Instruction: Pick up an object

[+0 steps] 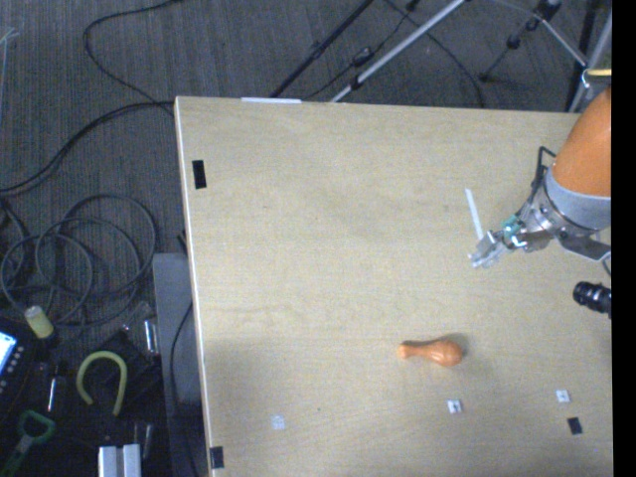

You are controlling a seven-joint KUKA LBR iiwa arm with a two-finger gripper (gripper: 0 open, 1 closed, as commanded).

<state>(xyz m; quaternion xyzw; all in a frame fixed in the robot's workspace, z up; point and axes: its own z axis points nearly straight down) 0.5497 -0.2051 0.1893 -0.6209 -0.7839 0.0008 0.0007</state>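
Gripper (487,254) at 3 o'clock over the tan bench top (328,266), arm's orange band (588,152) at right edge; finger state cannot tell, too blurry. Thin white stick (473,214) sits just above the gripper, contact unclear. Orange pear-shaped object (433,352) lies on bench at 5 o'clock, apart from gripper.

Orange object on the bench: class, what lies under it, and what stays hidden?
The orange object lies on the bare tan bench. Its own body hides the contact patch.
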